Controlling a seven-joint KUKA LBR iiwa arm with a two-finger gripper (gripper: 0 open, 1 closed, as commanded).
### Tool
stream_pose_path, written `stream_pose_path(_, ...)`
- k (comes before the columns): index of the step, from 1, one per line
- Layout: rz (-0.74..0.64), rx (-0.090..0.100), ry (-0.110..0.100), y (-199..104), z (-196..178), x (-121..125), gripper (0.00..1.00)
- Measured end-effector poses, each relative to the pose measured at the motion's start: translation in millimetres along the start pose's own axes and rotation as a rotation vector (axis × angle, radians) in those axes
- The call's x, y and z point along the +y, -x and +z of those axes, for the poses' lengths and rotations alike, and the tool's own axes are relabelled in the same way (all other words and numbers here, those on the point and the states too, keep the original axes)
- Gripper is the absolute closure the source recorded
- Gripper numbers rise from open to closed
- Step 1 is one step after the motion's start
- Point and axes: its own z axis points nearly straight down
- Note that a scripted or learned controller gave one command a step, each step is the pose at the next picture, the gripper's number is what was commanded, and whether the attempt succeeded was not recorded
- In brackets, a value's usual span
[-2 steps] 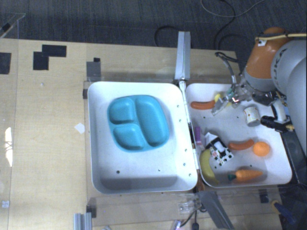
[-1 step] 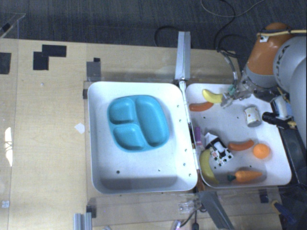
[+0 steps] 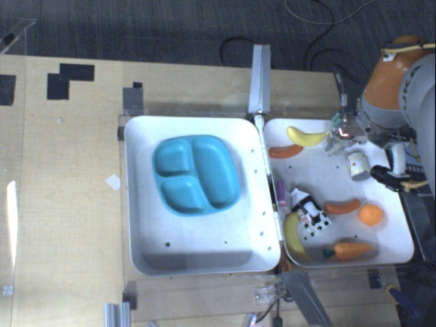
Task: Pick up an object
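The bench (image 3: 61,203) was pale wood and bore two shallow white bins side by side; the left bin (image 3: 204,254) held a blue divided plate (image 3: 197,173) near its middle; the right bin (image 3: 402,247) held the smaller things. The arm (image 3: 402,80), grey with an orange band, reached in from the right over the right bin's far corner; the gripper (image 3: 343,132) hung at that bin's upper edge, just beside a yellow banana (image 3: 306,137), and whether it was wide or narrow could not be told. A red sausage (image 3: 285,152) lay touching the banana's near side; a second banana (image 3: 293,234) lay by the left wall; a carrot (image 3: 353,250) lay along the near edge; another sausage (image 3: 342,207) lay beside an orange (image 3: 371,214); a small white cup (image 3: 357,165) sat below the gripper; a black and white toy (image 3: 312,215) sat beside the second banana.
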Motion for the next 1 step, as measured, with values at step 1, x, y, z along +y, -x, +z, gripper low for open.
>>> stream_pose_path(1,-0.095,0.001,0.002,-59.7,-150.2,-33.1,1.00)
